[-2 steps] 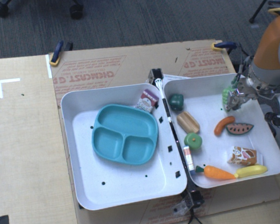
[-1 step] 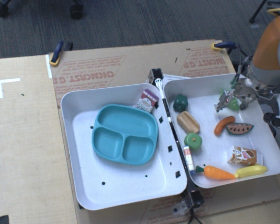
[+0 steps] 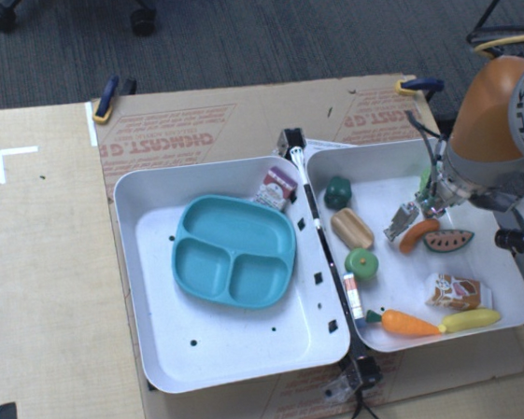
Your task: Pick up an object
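Note:
My gripper point(image 3: 403, 223) hangs low in the right bin point(image 3: 503, 266), reaching in from the right under the orange band of the arm. Its tip is right at the left end of an orange-red sausage-shaped toy point(image 3: 420, 234); whether it touches the toy I cannot tell. A watermelon slice point(image 3: 450, 241) lies just to the right of that toy. A tan bread loaf point(image 3: 352, 229) and a green apple point(image 3: 362, 264) lie to the gripper's left, and a dark green toy point(image 3: 338, 191) sits at the bin's far left.
At the right bin's near edge lie a carrot point(image 3: 408, 323), a yellow banana point(image 3: 471, 320), a snack packet point(image 3: 454, 292) and a thin tube point(image 3: 352, 295). The left bin point(image 3: 155, 300) holds a teal divided plate point(image 3: 234, 251) and a small packet point(image 3: 274, 190).

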Tool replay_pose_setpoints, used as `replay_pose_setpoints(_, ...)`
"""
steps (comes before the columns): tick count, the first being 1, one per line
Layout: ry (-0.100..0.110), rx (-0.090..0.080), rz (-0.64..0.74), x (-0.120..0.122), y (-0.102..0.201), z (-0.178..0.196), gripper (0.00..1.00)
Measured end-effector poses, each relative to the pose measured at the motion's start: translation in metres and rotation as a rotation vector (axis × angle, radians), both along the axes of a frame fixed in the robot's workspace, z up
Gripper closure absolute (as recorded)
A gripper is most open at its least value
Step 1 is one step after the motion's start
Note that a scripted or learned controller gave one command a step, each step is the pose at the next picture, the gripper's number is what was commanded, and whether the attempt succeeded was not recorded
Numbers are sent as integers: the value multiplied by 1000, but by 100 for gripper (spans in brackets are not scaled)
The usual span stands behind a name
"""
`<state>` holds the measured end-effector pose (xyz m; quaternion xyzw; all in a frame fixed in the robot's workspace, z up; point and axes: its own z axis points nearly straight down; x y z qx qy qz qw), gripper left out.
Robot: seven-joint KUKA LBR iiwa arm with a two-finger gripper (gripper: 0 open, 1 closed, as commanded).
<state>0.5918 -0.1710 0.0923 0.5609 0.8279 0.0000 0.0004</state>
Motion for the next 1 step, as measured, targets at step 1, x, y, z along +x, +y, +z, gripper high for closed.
replay_pose_setpoints(1,-2,-1,-3,1,-1,10,100)
